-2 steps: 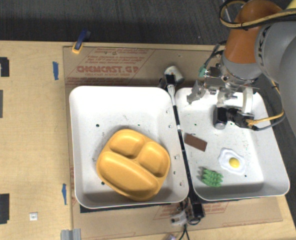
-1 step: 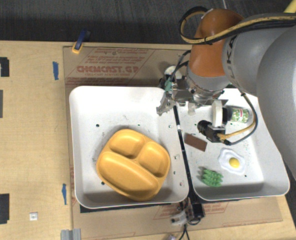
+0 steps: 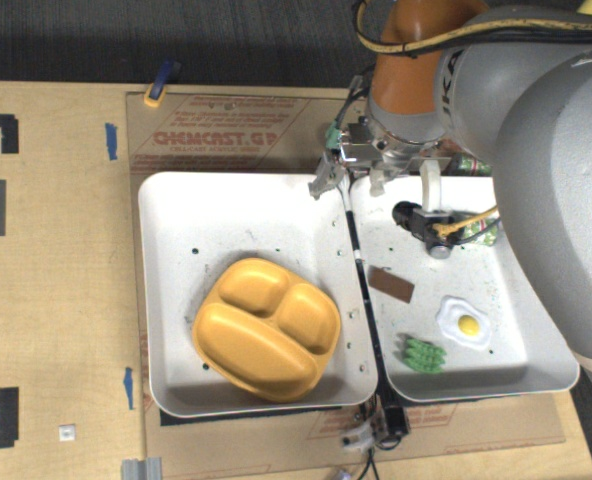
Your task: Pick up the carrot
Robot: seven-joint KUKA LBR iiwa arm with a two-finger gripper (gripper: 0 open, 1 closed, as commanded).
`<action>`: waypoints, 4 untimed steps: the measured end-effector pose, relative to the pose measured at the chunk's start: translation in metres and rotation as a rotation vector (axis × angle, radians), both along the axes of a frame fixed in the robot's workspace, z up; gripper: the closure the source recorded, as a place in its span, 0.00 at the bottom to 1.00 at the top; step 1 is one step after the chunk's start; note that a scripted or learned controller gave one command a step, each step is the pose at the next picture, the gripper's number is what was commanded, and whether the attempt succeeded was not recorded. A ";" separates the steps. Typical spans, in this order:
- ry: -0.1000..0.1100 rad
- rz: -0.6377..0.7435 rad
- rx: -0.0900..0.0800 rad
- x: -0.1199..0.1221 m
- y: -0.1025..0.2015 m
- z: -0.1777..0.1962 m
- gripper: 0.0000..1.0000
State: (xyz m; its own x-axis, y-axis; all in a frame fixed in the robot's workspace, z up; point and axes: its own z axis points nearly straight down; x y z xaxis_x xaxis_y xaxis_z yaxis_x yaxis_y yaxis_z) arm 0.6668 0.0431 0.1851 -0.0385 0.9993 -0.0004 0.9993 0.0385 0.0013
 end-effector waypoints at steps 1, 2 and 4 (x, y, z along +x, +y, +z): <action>-0.014 -0.076 -0.002 -0.012 0.034 -0.053 0.00; 0.000 -0.445 0.000 0.000 0.009 0.000 0.00; 0.003 -0.503 0.000 0.000 -0.026 0.000 0.00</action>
State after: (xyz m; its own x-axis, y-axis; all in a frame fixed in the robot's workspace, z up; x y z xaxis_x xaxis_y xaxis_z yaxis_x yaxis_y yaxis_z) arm 0.6664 0.0168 0.1849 0.4476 0.8942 -0.0008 0.8942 -0.4476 -0.0017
